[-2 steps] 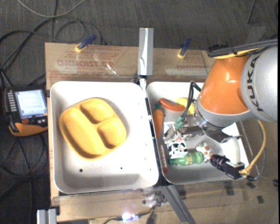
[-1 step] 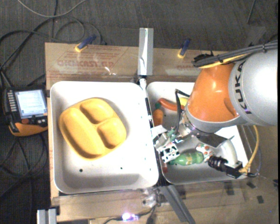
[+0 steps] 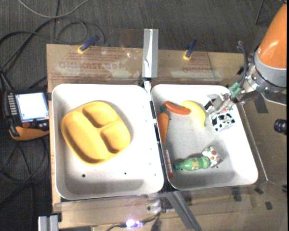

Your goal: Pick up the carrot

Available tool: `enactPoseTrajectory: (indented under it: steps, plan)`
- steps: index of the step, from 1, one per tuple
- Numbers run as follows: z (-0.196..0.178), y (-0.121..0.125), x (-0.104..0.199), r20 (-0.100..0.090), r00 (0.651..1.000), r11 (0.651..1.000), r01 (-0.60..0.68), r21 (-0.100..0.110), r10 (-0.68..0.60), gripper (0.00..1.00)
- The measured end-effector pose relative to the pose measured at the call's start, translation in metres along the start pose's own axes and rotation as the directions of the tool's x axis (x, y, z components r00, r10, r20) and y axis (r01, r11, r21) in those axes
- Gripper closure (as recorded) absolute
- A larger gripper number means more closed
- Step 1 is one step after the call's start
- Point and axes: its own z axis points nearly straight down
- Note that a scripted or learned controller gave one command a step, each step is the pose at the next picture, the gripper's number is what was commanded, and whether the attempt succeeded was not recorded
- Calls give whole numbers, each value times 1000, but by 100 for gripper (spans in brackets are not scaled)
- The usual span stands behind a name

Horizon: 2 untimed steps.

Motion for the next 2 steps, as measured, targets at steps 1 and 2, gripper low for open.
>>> enactPoseTrajectory:
  steps: [1, 2]
  plan:
    - [-71, -34, -59, 0, 987, 987, -161, 1, 161, 100]
    - [97, -36, -71, -5, 996, 996, -94, 3, 94, 100]
